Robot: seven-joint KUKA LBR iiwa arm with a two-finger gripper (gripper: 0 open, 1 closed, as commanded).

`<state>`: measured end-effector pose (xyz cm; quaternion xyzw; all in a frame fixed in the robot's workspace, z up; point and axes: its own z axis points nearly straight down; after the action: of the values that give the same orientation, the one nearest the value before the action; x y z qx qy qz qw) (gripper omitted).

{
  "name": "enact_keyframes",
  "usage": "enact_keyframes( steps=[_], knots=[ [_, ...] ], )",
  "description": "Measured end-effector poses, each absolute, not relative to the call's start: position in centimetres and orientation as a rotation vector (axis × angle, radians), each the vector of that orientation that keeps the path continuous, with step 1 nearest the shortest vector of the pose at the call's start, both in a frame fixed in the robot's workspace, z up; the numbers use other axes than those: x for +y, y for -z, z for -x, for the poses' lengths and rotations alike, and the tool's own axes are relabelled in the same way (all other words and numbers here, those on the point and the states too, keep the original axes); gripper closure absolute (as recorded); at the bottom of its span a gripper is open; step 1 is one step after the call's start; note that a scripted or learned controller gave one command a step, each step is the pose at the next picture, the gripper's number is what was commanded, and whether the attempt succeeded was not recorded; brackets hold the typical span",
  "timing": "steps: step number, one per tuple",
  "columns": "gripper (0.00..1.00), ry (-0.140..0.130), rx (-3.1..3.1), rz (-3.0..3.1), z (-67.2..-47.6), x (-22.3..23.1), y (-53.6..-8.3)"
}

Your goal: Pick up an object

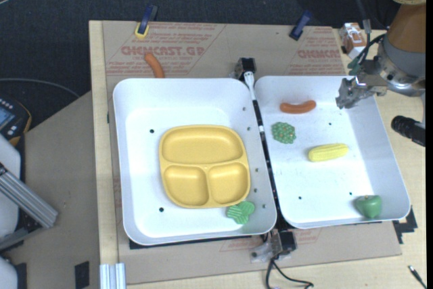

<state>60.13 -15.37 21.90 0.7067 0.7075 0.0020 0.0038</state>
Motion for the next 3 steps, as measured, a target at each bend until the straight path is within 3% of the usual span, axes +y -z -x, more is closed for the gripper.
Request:
enact_keyframes(
  steps=[1, 3],
  knots=[
    [1.0, -0.003, 2.219, -2.218, -60.2, -15.4, -22.6],
    [1.0, -0.001, 2.229, -2.219, -59.9, -5.8, -21.3]
  ],
)
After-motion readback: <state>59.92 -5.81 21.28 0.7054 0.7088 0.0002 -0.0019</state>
